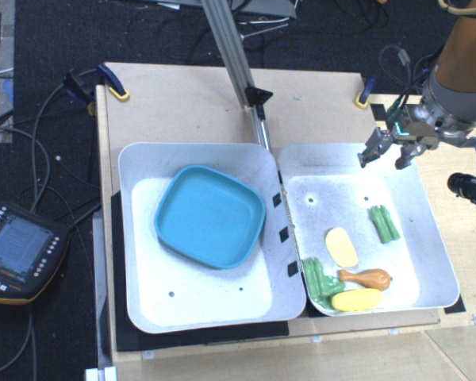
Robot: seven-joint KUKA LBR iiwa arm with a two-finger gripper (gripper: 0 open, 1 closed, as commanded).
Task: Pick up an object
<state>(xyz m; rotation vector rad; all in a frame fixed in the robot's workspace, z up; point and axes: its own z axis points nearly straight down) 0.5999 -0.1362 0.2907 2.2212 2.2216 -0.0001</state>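
My gripper [386, 155] hangs over the far right corner of the right bin [428, 205], its two dark fingers spread apart with nothing between them. Below it in that bin lie a small green piece [385, 223], a pale yellow oval [342, 247], a brown drumstick [366, 277], a yellow piece [355, 300] and a green leafy piece [318, 280]. These toy foods sit in the near half of the bin, well apart from the gripper.
A blue square plate [210, 217] lies in the left bin [135, 213]. A slanted metal pole [232, 42] rises behind the bins. Yellow clamps [365, 92] grip the board's far edge. A handheld controller [20, 252] lies on the floor at left.
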